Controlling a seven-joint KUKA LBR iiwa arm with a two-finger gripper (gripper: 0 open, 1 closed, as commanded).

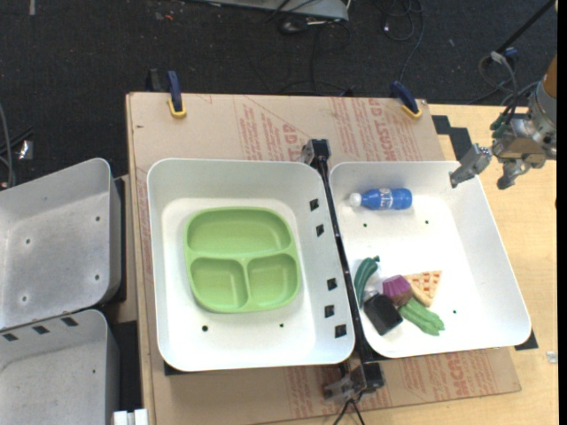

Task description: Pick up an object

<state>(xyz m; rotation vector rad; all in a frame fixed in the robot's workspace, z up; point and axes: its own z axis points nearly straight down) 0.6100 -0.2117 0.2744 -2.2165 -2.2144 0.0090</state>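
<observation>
In the right bin (483, 237) a small plastic bottle with a blue label (383, 199) lies on its side near the far wall. Near the front of that bin sits a cluster of small toys: a green curved piece (365, 274), a purple piece (395, 287), a tan waffle-like wedge (425, 284), a black block (382, 313) and a green leafy piece (423, 317). My gripper (487, 168) hangs over the right bin's far right corner, well away from the objects, open with nothing between its fingers.
The left bin (168, 326) holds a light green divided tray (242, 258). A black divider with clips runs between the two bins. Blue and yellow clamps (175, 96) hold the board at the back. Grey metal trays (53, 228) lie to the left of the bench.
</observation>
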